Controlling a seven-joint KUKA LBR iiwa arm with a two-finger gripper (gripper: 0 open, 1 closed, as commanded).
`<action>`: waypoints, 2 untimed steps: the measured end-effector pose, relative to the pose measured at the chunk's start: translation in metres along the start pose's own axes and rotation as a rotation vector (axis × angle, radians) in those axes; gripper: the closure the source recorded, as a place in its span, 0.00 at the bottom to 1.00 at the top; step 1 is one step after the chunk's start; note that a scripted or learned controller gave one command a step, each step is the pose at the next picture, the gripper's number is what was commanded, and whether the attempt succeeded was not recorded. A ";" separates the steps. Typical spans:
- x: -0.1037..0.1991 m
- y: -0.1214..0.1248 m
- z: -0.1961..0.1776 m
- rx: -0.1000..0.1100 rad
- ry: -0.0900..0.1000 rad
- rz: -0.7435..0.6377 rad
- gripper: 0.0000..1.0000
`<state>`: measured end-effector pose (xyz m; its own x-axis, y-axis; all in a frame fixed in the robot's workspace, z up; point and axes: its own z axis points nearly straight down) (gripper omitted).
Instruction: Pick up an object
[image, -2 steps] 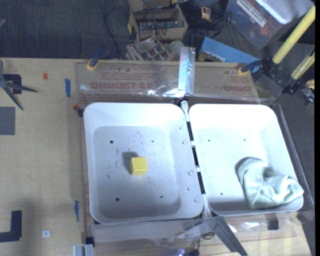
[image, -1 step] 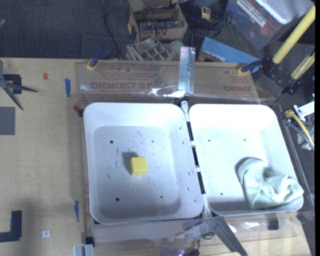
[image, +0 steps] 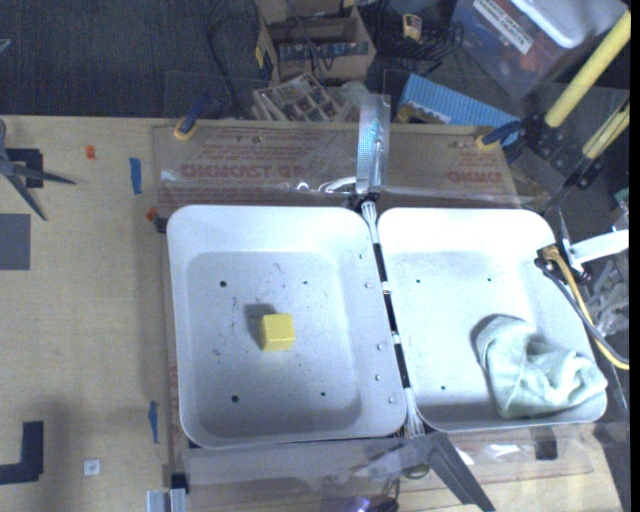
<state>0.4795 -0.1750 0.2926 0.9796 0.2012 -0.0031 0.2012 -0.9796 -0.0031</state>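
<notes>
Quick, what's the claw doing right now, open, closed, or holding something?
Claw: cannot be told. The yellow block lies alone in the left bin, and the pale cloth lies in the right bin.

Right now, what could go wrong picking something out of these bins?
1. The yellow block is small and sits alone on the left bin floor; a slightly off grasp may knock it away.
2. The crumpled cloth lies against the right bin corner wall, which may hamper the approach.

You couldn't see under the crumpled cloth (image: 535, 370); it covered the right bin's (image: 450, 290) near-right corner.
</notes>
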 end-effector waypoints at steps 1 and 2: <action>0.000 0.000 0.000 0.000 0.000 0.001 0.00; 0.000 0.000 0.000 0.000 0.000 0.001 0.00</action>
<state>0.4794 -0.1755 0.2927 0.9798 0.2000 -0.0027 0.2000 -0.9798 -0.0027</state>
